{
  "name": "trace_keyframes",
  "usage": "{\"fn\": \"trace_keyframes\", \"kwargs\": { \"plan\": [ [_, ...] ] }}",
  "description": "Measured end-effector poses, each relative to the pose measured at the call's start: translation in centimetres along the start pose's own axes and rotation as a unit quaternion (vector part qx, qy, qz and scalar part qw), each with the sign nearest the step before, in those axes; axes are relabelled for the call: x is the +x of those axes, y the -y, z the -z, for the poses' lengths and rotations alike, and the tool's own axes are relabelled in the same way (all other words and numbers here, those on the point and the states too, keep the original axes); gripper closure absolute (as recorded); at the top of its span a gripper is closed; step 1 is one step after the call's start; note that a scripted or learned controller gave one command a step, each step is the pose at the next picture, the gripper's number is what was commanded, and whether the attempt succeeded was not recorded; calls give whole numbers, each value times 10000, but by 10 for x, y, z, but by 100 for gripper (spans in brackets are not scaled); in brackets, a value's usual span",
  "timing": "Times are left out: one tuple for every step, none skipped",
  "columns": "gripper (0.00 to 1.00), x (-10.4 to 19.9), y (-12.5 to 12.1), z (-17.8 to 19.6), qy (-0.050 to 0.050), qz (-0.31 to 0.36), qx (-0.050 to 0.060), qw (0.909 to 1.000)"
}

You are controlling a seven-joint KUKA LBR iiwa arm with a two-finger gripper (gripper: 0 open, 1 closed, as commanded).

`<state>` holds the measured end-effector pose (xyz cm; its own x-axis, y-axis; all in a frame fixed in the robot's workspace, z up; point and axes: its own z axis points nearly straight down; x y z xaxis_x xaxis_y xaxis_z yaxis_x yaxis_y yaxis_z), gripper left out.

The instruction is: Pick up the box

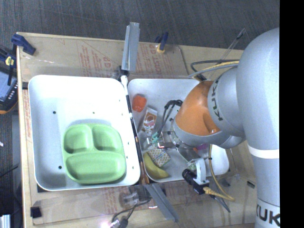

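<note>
Bench of brown board (71, 56) seen from above at a slant, carrying two shallow white plastic bins side by side. The left bin (42, 94) holds a light green plastic tray with three compartments (94, 153), which lies flat in the bin's lower half, near its right wall.

The right bin (156, 87) is partly covered by the large grey robot arm with an orange band above its wrist (223, 113), which reaches in from the right and bends down over the middle of the bin. The two-finger gripper (159, 141) hangs low over the bin's left part, in among the objects there; whether its jaws are released or clenched cannot be told, because the wrist and cables hide them.

Along the right bin's left side lie several small items. A small round orange-red object (138, 102) sits near the upper left corner. Just below it lies a small flat cardboard box with red and white printing (150, 121), tilted, close to the dividing wall and just up and left of the gripper. Below the gripper is a small patterned packet (159, 157), and touching that packet's lower edge a yellow banana (154, 168) lies against the bin's bottom wall.

A blue clamp (162, 41) grips the bench's far edge.
</note>
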<state>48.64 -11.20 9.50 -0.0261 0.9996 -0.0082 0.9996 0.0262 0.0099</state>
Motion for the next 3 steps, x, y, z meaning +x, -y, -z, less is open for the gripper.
{"fn": "trace_keyframes", "kwargs": {
  "plan": [
    [100, 2, 0, 8, -17, 53, 30, 10000],
    [100, 37, 7, 118, -51, 1120, 52, 9937],
    [100, 134, -21, 96, -46, 98, 70, 9999]
  ]
}}
